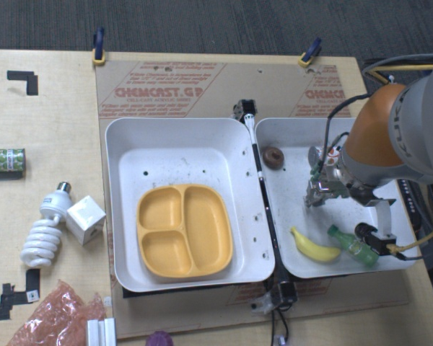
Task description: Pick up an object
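In the right bin (289, 132) lie a yellow banana (314, 246) near the front, a green bottle (355, 246) just right of it, and a small brown round object (273, 156) at the back left. My gripper (319, 191) hangs over the middle of the right bin, above and slightly behind the banana, with the orange-banded arm (379, 132) reaching in from the right. Nothing shows between its fingers. The left bin (123, 157) holds a yellow divided plate (184, 231).
On the bench left of the bins lie a spiral light bulb (45, 225), a white cube (86, 219), a green can (9, 161) and a pink mesh bag (54, 316). Cables run along the right bin's right side.
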You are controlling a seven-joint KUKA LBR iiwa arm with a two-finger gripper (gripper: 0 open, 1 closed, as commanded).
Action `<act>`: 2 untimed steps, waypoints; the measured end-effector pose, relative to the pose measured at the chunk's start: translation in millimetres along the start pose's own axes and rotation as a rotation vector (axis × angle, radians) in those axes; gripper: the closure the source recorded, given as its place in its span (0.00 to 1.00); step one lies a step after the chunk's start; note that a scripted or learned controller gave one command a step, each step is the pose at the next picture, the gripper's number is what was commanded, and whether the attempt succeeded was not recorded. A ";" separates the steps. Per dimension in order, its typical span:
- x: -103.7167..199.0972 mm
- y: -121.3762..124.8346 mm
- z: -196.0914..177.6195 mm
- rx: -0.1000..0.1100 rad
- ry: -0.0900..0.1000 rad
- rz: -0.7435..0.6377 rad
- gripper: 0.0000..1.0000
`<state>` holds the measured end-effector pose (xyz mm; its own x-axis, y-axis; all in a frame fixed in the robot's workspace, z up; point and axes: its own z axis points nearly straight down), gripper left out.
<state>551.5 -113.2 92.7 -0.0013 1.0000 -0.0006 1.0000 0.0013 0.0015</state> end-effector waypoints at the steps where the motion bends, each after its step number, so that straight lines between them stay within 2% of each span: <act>1: 19.3 -48.5 0.2 0.002 0.001 0.004 0.00; 2: 18.5 -47.3 -9.6 -0.001 -0.001 0.005 1.00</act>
<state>504.2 -94.7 102.2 0.0038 1.0000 -0.0013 1.0000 -0.0038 0.0028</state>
